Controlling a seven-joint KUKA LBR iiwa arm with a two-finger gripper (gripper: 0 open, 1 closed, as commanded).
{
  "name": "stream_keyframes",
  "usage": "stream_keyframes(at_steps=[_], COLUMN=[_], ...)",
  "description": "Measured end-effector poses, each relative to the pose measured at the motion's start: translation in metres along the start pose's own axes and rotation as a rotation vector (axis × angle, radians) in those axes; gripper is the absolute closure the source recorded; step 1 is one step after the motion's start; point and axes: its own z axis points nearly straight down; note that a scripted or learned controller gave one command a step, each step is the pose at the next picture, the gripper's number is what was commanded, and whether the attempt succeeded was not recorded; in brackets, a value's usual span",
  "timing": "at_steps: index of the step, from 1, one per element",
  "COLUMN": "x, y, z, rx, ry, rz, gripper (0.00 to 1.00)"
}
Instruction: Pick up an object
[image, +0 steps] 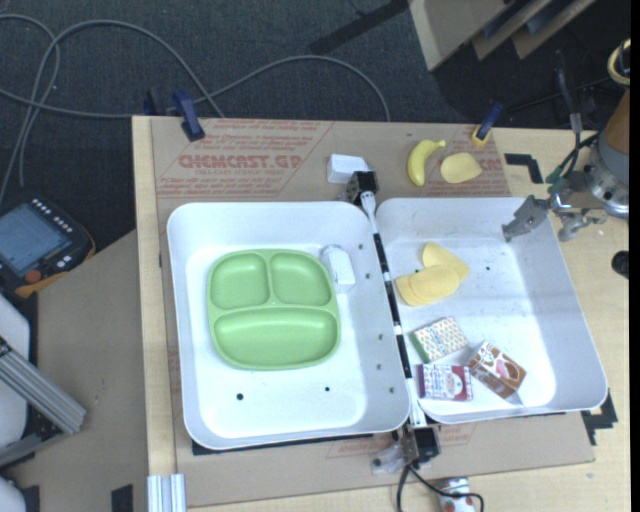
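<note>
Camera view: smooth three-compartment green tray (272, 322).

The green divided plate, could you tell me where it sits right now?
The green divided plate lies flat in the left white bin, just left of a small white object near the bins' shared edge.

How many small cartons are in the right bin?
3, in its near-left part: one by the divider, one nearer the front edge, one to their right.
</note>
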Motion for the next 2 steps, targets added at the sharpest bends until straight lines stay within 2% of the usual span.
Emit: stream_keyframes(at_steps=[1,2], x=[0.068,0.097], y=[-0.005,0.010], z=[0.076,0.122], rx=[0.002,0.002], ry=[0.001,0.002], rz=[-0.001,-0.001], gripper=[0.00,0.00])
